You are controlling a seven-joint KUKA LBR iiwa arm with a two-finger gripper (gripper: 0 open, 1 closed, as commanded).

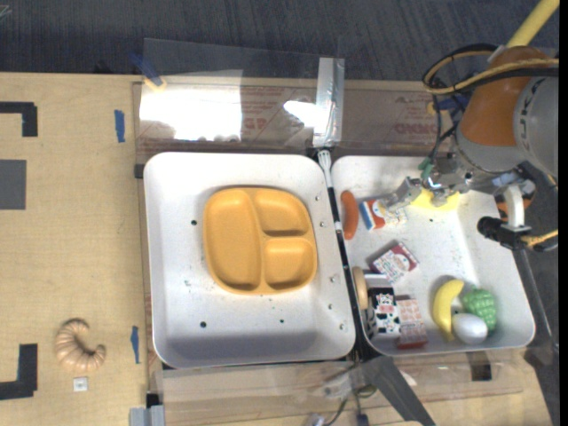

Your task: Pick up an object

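Reaching low, end effector (417, 189) seemingly touches carton (383, 212).

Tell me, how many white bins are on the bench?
2. The left bin holds the yellow divided tray. The right bin holds the small items, with the gripper over its far end.

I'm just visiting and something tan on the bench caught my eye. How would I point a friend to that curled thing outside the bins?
Start at the left white bin holding the yellow divided tray, then look left onto the bare wooden bench. Near its front corner lies a croissant, alone there. It is tan, ridged and curled, unlike anything in the bins.
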